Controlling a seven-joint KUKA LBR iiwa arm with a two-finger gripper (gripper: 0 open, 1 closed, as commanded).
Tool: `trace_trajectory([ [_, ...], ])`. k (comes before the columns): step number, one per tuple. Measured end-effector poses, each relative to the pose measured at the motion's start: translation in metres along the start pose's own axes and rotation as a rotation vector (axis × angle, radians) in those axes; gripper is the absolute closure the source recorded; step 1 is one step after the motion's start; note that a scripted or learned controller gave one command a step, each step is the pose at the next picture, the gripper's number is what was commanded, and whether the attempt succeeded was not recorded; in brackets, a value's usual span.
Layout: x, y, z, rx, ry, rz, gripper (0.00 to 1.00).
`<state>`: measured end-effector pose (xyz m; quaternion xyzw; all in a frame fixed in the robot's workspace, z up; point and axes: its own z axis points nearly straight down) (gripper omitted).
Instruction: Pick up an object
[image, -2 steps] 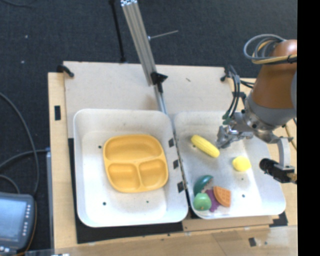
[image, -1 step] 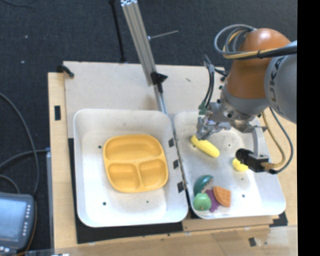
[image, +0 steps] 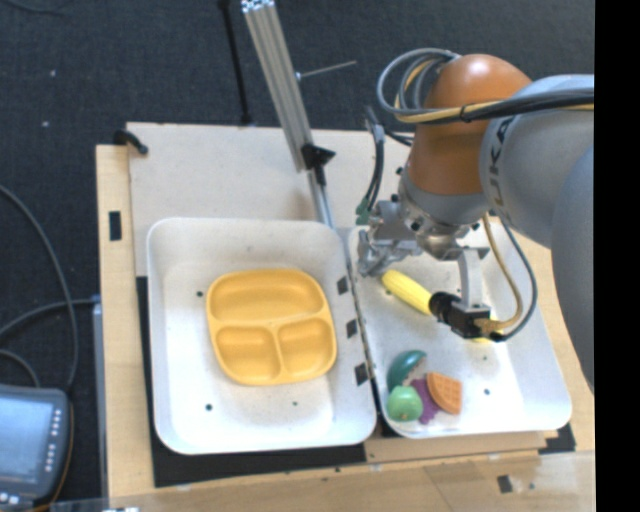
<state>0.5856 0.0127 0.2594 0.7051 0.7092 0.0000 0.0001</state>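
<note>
Up front in our right bin sit a green toy and orange piece. Farther back lies the yellow tool, right under our hand; can't tell its grip. Left bin holds a tray.

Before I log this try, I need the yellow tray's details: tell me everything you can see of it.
The yellow tray looks like smooth moulded plastic, a rounded rectangle with a raised rim. Ridges split it into three compartments: one wide one along the far side and two smaller ones nearer the camera. It lies flat, right way up, turned slightly askew, near the middle of the left bin, resting on the bin's floor. Nothing lies in it or touches it, and it sits apart from the bin's walls.
</note>
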Motion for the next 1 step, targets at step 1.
trace_trajectory([
  [1, 0.0486, 0.0086, 0.0011, -0.001, 0.0, -0.001, 1.0],
])
